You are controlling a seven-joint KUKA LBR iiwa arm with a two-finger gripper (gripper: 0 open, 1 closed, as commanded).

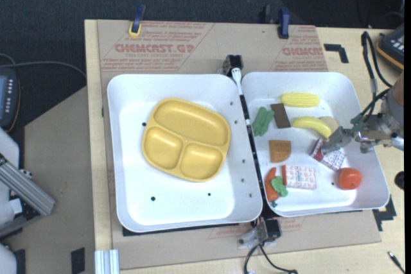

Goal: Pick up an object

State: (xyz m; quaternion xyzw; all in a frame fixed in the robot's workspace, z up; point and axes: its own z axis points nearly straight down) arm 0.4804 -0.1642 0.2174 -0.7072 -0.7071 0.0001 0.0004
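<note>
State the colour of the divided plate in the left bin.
The divided plate is mustard yellow all over, with three compartments; the overhead camera view shows it plainly.

Both bins [122,138] are white. The divided tray [185,138] is yellow, as are the corn [299,99] and banana [312,126]. The tomato [349,178] is red, the leafy piece [261,120] green, the tabletop [96,74] tan with red lettering.

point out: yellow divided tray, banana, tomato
yellow divided tray [186,139], camera view, ridge where its compartments meet
banana [312,126], camera view, middle of its curve
tomato [349,179], camera view, centre of its red skin
</note>
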